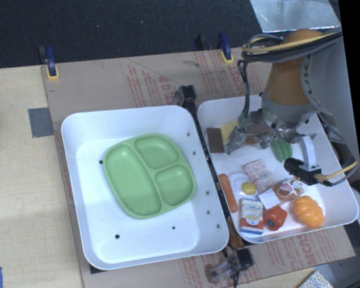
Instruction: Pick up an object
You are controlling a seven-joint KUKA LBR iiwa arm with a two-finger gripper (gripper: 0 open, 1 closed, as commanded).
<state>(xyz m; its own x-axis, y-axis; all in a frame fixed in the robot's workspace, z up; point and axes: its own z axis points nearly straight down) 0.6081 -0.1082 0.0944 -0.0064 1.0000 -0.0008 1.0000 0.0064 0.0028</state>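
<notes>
Right bin [349, 216], near edge: orange pumpkin-shaped toy [308, 211], red pepper [276, 217] just left of it, small white carton [250, 214] further left. Behind these: flat white packets [258, 174] and an orange carrot [227, 192] lying along the left wall. Far part: a green item [280, 149] and a brown block [215, 139] by the left wall. Gripper [253, 134] hangs low over the far part; finger state cannot be told, nothing seen held. Left bin [86, 186]: green three-compartment plate [149, 174], lying flat at centre.
</notes>
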